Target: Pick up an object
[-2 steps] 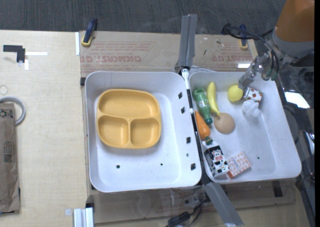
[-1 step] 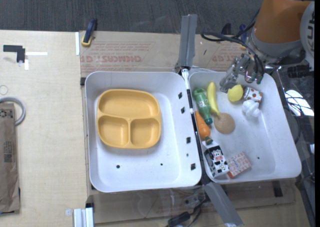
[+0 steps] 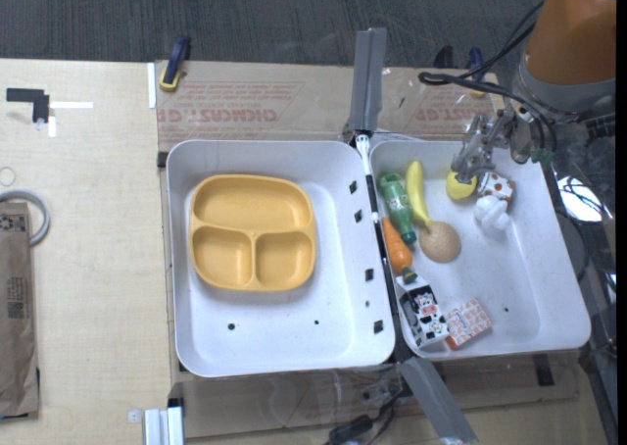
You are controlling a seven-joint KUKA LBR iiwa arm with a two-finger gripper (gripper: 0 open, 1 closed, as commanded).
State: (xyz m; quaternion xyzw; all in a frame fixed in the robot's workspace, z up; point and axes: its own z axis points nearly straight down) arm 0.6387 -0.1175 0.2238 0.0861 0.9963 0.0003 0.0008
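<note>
Single fixed camera above bench (image 3: 78,237), slanted downward, moderate distance, both white bins (image 3: 284,355) in frame.

Bins: two white bins (image 3: 196,335). Left bin: one yellow divided plate (image 3: 252,232). Right bin, from 12 o'clock: one banana (image 3: 418,193), one green bottle (image 3: 397,200), one carrot (image 3: 396,245), two small cartons (image 3: 468,322).

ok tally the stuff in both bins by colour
Yellow: 3 — divided plate, banana, small round item
Green: 1 — bottle
Orange: 1 — carrot
Tan: 1 — ball
White: 1 — toy
Printed boxes: 2
Total: 9
</note>
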